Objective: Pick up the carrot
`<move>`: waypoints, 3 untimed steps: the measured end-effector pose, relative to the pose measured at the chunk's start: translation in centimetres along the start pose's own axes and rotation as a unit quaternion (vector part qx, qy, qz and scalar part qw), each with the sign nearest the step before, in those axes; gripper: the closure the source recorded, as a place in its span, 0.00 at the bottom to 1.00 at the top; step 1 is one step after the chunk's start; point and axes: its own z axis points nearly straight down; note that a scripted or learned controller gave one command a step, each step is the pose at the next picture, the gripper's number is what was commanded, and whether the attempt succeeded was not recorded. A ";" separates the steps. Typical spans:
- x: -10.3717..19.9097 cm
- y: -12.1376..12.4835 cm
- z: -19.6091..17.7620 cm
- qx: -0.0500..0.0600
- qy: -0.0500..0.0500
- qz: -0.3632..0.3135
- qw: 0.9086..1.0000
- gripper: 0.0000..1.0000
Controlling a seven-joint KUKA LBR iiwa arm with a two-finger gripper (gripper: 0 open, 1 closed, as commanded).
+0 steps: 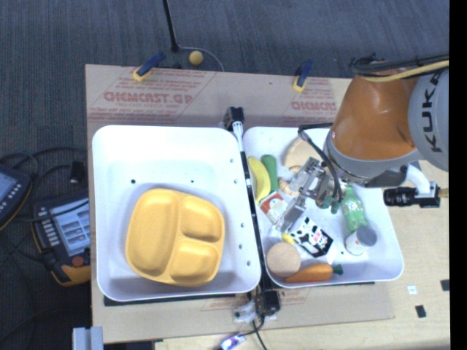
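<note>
Two bins sat side by side on the bench [146, 100]. The left bin [117, 159] held a divided tray [175, 235]. In the right bin [387, 257], the carrot [310, 273] lay along the near wall, a ball [283, 257] just left of it and a banana [257, 179] farther back by the left wall.

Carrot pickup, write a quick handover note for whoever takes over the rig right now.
Claw: over the middle of the right bin, above the clutter; nothing visibly between its fingers, open or shut unclear.
Carrot: lying along the right bin's near edge, beside a round tan ball, apart from the claw.
Nearby: cow-print item, banana, green bottle.
Left bin: holds a yellow tray.
Done: nothing yet; carrot not grasped.
Left: move the claw to the carrot, grip, lift.
</note>
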 end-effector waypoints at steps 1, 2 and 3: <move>6.5 4.6 3.5 -0.001 0.002 -0.131 0.991 0.00; -1.8 3.1 3.5 -0.001 -0.001 -0.159 0.987 0.00; 8.2 8.0 -5.1 -0.004 -0.002 -0.114 0.994 0.00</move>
